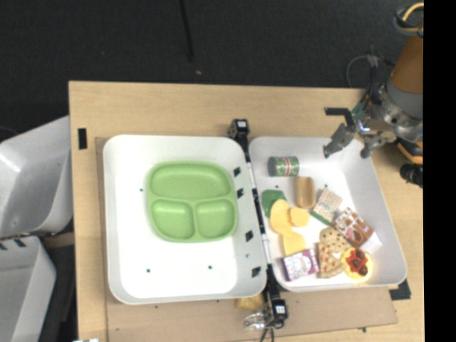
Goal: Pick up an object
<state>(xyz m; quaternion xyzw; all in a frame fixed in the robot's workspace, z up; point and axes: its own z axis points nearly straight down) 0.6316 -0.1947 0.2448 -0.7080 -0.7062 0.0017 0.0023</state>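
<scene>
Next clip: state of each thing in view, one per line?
gripper: fingers open, holding nothing, above the right bin's far corner
green can: lying on its side
green divided plate: flat in left bin, nothing on it
bread roll: lying flat

Even overhead light, soft focus throughout, white bins (114,262) glaring, surroundings dark.

No readable text anywhere. The can (283,165) has a red and green label, the small purple packet (299,264) and the checked packet (327,205) carry print, but all of it is too small and blurred to make out. No numbers or signs.
</scene>
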